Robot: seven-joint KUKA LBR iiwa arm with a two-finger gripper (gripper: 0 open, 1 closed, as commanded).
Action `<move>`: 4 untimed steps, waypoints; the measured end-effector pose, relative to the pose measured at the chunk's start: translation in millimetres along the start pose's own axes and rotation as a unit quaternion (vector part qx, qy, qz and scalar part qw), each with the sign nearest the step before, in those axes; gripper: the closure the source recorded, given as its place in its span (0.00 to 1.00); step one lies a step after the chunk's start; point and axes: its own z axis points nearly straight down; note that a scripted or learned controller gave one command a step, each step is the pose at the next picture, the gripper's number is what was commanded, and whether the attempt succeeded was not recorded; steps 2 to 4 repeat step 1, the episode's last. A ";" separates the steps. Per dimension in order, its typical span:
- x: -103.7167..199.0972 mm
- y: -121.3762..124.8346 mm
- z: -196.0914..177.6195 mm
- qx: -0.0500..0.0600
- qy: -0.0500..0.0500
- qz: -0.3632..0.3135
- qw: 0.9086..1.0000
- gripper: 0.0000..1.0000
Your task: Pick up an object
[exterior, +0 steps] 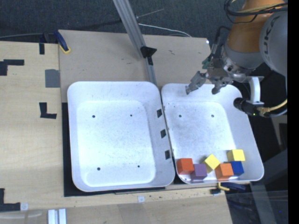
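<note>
Several small blocks lie along the near edge of the right bin (pixel 243 125): an orange block (pixel 185 165), a purple block (pixel 200 171), a yellow block (pixel 212 162), a second orange block (pixel 224 170), a blue block (pixel 237 168) and another yellow block (pixel 236 155). My gripper (pixel 205 86) hangs above the far rim of that bin, well away from the blocks. Its two fingers are spread apart, open, with nothing between them.
The left bin (pixel 74 125) sits beside the right one, the two rims touching at the middle. A slanted metal pole (pixel 133 27) rises from behind the bins. Black tape marks and a grey patch (pixel 52 77) lie on the bench at the left.
</note>
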 end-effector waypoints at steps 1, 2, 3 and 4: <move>-27.2 -67.8 -1.9 0.001 -0.001 0.002 1.000 0.00; -27.2 -67.8 -1.9 0.001 -0.001 0.002 1.000 0.00; -27.2 -67.8 -1.9 0.001 -0.001 0.002 1.000 0.00; -27.2 -67.8 -1.9 0.001 -0.001 0.002 1.000 0.00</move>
